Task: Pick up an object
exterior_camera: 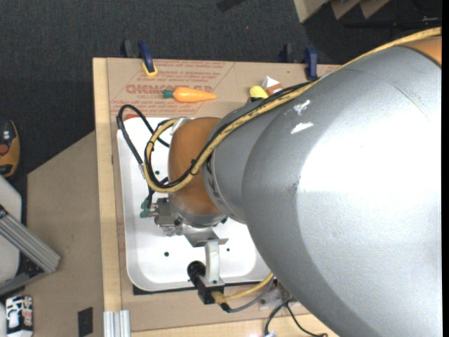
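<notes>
One toy carrot [191, 95], orange with a green stub at its left end, lying flat on the cardboard sheet [210, 76] at the far side of the table [105, 209], just beyond the rim of the white bin [137, 216]. One yellow object [258, 91] with a bit of white and red beside it, near the carrot's right, half hidden behind the arm; too little showing to name. One white bin plainly in view, with small dark holes in its floor; second bin covered by the arm. Two blue clamps [146, 55] on the far edge of the cardboard, one left, one right.

One grey arm [337, 188], huge in the foreground, filling the right and centre. Orange band [189, 163] above the wrist, hanging over the bin. Black and yellow cables [147, 153] looping off the wrist to the left, across the bin's far-left corner.

Claw [165, 216] down below the orange band, over the bin floor, seen from above as a cluster of metal and a green part. Fingers hidden under the wrist: cannot tell whether spread or closed, nor whether anything sits between them. Nothing visibly held.

Carrot well apart from the claw, outside the bin. A white bracket [210, 258] and black fitting jutting from the wrist toward the near rim. Dark carpet [84, 20] around the table; metal rail at lower left.
</notes>
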`<state>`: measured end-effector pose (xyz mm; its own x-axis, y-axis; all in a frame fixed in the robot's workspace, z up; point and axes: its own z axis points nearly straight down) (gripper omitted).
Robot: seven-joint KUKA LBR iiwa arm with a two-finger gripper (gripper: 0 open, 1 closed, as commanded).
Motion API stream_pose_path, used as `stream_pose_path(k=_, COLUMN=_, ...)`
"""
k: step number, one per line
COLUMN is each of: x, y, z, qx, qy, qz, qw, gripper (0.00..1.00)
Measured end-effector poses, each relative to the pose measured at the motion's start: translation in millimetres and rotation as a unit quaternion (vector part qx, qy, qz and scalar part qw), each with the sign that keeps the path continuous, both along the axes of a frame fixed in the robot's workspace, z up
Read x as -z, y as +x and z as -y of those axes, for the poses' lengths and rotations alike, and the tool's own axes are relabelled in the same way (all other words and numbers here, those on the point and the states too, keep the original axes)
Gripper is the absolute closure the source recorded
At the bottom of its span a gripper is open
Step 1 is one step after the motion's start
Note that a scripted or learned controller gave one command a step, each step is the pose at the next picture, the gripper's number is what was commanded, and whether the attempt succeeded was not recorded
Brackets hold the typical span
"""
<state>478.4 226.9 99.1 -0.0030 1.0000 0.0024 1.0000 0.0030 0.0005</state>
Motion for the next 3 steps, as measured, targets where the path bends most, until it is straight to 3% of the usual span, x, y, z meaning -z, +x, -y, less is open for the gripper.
stream_pose_path(k=1, x=-55.2, y=54.6, z=2.4, qx=0.001, qy=-0.0002, qz=0.004, qw=1.0, gripper=1.0)
stream_pose_path(k=3, x=-71.5, y=51.4, z=1.6, qx=0.001, qy=-0.0005, qz=0.0, qw=1.0, gripper=1.0)
